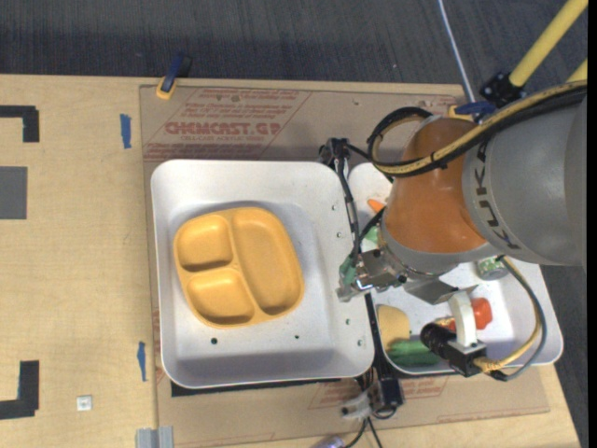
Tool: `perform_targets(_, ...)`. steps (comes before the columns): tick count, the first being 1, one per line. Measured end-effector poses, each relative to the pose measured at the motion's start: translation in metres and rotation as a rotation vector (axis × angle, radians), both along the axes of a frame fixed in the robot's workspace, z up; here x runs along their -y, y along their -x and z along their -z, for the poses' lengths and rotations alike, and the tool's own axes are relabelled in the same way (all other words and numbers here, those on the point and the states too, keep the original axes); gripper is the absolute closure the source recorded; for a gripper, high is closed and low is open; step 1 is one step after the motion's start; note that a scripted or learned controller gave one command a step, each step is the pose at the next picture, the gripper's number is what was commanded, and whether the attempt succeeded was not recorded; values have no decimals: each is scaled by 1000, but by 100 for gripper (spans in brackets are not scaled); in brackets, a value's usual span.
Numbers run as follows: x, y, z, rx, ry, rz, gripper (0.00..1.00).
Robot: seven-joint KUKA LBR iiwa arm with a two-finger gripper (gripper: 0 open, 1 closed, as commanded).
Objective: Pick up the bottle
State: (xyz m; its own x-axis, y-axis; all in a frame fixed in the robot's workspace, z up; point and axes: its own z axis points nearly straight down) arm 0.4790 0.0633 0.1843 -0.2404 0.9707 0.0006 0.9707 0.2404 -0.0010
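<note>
your arm (pixel 438 194) hangs low over the right bin (pixel 519 299), likely to reach for the bottle, so you cannot tell how its jaws stand.

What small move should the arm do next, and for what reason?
Probably shift the tool a little toward the view's bottom: it sits at the left edge of the right bin, while the green item, possibly the bottle, lies lower in it.

Yellow plate (pixel 239 267) fills left bin's (pixel 312 203) middle; edges free.
</note>
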Motion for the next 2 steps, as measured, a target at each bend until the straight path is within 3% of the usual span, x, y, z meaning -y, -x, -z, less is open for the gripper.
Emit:
perform_targets(1, -19, -1, -41, 4, 0, -328, 100)
perform_targets(2, -22, -62, -8, 5, 1, -788, 100)
